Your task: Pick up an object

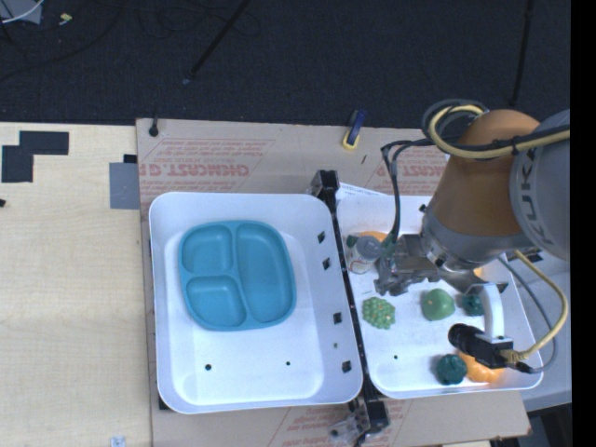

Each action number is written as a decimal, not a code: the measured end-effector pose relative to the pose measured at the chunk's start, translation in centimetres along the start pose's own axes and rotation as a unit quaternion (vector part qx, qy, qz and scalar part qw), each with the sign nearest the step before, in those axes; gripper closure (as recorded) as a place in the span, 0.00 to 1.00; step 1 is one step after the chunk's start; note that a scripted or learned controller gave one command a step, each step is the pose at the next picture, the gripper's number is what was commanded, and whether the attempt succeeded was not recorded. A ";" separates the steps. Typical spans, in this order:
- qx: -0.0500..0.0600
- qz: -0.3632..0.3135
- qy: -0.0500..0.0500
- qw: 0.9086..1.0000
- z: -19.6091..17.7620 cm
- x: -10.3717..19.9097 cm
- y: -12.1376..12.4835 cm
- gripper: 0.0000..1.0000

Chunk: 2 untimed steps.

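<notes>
A pale wooden bench [65, 296] runs under a dark floor [279, 45] strewn with cables at the far side. On the bench lies one brown cardboard sheet [214, 156] with red print, and one small blue-and-yellow clamp [354, 130] sits at its far edge.

On the sheet stand two shallow white plastic bins side by side, touching along their long walls. The left bin [242, 380] holds one thing: a light-blue plastic plate [237, 273] divided into three compartments, lying flat.

The right bin [410, 375] holds the loose objects for picking. There are two green ones: a knobbly green lump [378, 312] and, near it on the right, a smooth green rounded lump [437, 304]. There are two teal ones: a small dark-teal piece [474, 300] just beside the smooth lump, and a teal ball [451, 369] near the bin's near wall, touching one orange piece [482, 373]. One small grey-blue object [365, 246] lies towards the far left of this bin.

The grey arm with its orange band [475, 194] reaches in over the right bin. Its gripper [396, 276] hangs just above the knobbly green lump; whether it is wide or narrow cannot be told, and nothing is seen held in it.
</notes>
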State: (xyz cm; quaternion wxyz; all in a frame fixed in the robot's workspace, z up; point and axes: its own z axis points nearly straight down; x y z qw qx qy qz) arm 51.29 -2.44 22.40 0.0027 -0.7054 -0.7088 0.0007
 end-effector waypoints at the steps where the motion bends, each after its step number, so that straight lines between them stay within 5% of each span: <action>1: -0.001 0.001 -0.001 1.000 -0.8 1.6 -0.6 1.00; 2: -0.001 0.003 -0.001 1.000 -1.3 0.6 -0.5 1.00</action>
